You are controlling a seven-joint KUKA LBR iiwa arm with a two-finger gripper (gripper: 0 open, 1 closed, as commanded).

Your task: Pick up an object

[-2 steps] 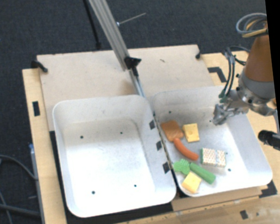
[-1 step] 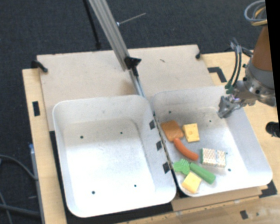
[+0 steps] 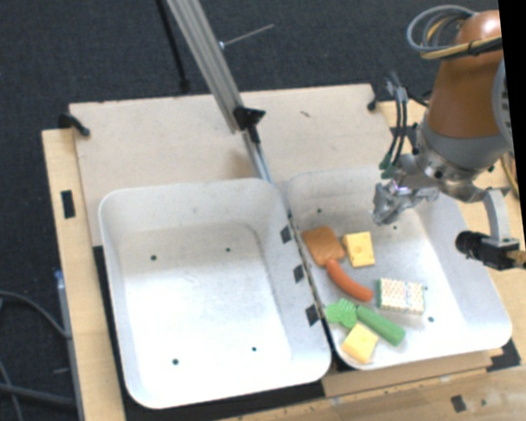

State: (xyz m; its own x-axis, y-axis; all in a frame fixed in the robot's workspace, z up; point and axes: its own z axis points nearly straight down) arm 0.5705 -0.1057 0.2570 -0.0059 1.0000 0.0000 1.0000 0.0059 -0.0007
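Note:
The right bin holds several small objects: a tan bread-like piece, a yellow square block, an orange carrot-like piece, a speckled block, a green piece and a pale yellow block. My gripper hangs over the upper right part of this bin, above and to the right of the yellow square block. Nothing shows between its fingers.
The left bin lies beside the right one. A slanted metal pole runs from the top down to the seam between the bins. Cables lie off the bench at the far left.

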